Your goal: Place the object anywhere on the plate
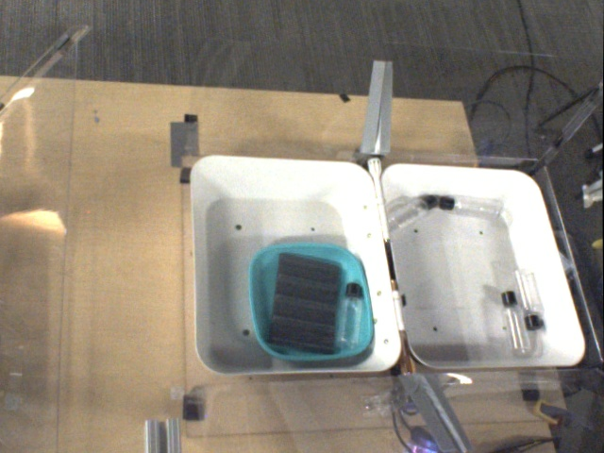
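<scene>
Already the dark ribbed block [304,300] lies flat across the middle of the teal plate [262,281], which sits toward the near right corner of the left bin [217,253], so the task looks done if the block is its object. The small clear vial [353,311] rests on the plate's right rim slope, and a knock could roll it off against the bin wall. More clear tubes [521,310] lie near the right bin's [453,347] right edge and could be mistaken for the target.
</scene>
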Motion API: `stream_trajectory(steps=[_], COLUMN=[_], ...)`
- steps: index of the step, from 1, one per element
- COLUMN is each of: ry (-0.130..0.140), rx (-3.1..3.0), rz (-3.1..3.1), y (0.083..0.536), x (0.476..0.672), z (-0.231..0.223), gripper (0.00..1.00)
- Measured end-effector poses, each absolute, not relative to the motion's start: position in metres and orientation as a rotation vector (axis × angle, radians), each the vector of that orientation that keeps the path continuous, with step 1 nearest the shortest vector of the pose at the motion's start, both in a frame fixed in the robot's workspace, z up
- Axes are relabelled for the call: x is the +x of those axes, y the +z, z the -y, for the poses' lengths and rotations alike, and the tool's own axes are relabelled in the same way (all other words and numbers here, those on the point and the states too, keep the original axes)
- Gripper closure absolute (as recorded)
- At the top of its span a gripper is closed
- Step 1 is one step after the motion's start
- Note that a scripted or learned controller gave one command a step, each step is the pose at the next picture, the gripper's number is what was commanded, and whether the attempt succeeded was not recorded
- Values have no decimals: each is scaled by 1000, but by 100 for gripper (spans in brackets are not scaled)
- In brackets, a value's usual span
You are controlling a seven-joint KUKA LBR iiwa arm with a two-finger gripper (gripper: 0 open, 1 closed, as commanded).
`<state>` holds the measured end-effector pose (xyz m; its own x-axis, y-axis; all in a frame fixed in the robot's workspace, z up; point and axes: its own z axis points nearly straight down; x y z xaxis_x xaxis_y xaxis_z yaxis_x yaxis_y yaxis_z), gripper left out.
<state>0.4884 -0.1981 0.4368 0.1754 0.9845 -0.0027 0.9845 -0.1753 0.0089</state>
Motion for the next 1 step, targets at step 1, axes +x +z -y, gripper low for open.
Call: stream_trajectory(steps=[1], ry=[9], rx=[2510], rz=[-1875], y=[437], x=[489], z=[197], gripper=[0])
